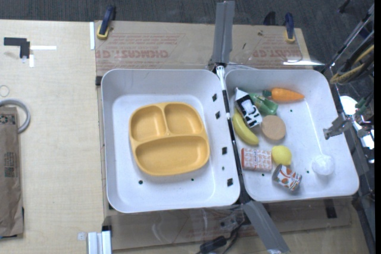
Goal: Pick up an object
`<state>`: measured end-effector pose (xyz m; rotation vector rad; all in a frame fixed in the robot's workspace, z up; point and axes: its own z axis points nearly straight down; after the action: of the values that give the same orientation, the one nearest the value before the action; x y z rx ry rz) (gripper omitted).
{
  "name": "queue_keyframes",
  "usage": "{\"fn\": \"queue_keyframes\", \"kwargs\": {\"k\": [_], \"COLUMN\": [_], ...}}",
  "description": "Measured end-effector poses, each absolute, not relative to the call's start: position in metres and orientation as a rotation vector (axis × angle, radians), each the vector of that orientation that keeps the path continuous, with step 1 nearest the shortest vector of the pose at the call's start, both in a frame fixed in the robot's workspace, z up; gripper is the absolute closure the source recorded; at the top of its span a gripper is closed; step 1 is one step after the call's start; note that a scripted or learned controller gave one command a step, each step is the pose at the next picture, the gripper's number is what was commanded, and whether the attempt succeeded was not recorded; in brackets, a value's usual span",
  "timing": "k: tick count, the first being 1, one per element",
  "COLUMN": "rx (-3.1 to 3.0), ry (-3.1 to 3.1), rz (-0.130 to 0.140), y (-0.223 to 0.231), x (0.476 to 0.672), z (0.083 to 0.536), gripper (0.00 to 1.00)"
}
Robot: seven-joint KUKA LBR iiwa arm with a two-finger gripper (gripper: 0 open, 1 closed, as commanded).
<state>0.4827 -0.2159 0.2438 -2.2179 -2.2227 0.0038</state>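
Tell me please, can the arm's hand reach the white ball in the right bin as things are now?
Probably yes. The white ball lies by itself near the right wall of the right bin, with bare floor around it. The hand sits at that same side, just above it, and nothing lies between them.

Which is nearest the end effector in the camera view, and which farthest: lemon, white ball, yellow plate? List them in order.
From the end effector at the right bin's right edge:
1. White ball, right bin, just below it.
2. Lemon, mid right bin.
3. Yellow plate, left bin.

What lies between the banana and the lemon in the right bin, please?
In the camera view, the tan round disc sits between the banana and the lemon.
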Motion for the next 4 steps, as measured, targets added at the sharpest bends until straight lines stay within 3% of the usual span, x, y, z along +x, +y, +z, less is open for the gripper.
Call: {"fn": "queue_keyframes", "kwargs": {"k": [1,2,3,4], "rx": [-1.956,-1.725,-1.704,-1.709], "ry": [-2.460,-2.625,-2.638,-2.635], "rz": [0.002,0.002,0.002,0.002], "y": [-0.190,-0.134,-0.148,-0.149], "x": [0.581,0.551,0.479,0.479], "z": [0.166,0.138,0.091,0.100], "gripper": [0.00,0.00,0.00,1.00]}}
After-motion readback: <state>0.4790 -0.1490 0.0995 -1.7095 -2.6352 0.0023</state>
